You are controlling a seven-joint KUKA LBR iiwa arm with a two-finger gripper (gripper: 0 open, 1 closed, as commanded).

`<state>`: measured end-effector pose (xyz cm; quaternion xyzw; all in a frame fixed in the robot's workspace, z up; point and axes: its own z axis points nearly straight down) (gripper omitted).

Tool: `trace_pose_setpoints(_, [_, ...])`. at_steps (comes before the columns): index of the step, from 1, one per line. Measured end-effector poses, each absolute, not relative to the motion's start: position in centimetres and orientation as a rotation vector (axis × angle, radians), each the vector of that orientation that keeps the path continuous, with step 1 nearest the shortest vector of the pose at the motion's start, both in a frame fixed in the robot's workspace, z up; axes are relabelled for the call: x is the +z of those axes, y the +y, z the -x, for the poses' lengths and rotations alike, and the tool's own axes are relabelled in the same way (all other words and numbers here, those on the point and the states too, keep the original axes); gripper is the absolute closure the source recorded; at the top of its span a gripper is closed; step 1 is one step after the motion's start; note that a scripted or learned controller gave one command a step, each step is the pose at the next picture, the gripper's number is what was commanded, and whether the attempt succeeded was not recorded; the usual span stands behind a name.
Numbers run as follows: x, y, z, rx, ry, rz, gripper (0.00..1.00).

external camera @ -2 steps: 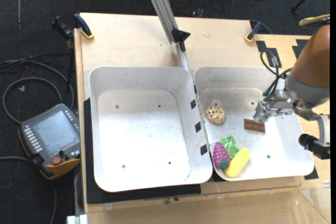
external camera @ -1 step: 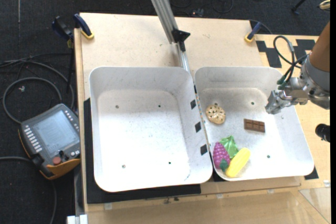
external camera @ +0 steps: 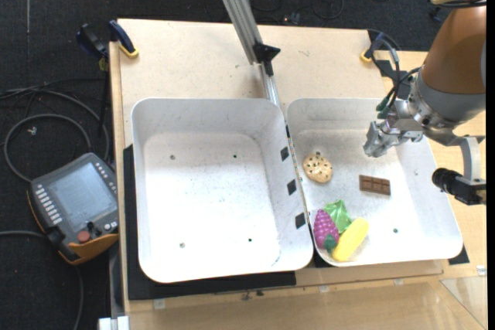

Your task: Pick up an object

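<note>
We see a pale wooden surface [external camera: 201,66] on dark carpet [external camera: 54,4], a teach pendant [external camera: 73,205] lying left. The claw [external camera: 377,141] hangs over the right bin [external camera: 445,239]; we cannot tell its state.

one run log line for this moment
hand: above right bin, far side | held: nothing seen | cookie, chocolate, grapes, corn: lying in right bin | left bin: beside it

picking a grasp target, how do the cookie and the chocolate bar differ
The cookie is round, pale tan with dark specks; the chocolate bar is rectangular and dark brown. The cookie lies near the right bin's left wall, the chocolate bar nearer its middle, below the pincer. Both lie flat in one bin.
</note>
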<state>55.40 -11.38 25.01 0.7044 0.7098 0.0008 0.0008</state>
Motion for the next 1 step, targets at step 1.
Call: trace_pose_setpoints(1, [24.05, -6.93, -57.88, 0.002, 2.229, -2.212, 1.0])
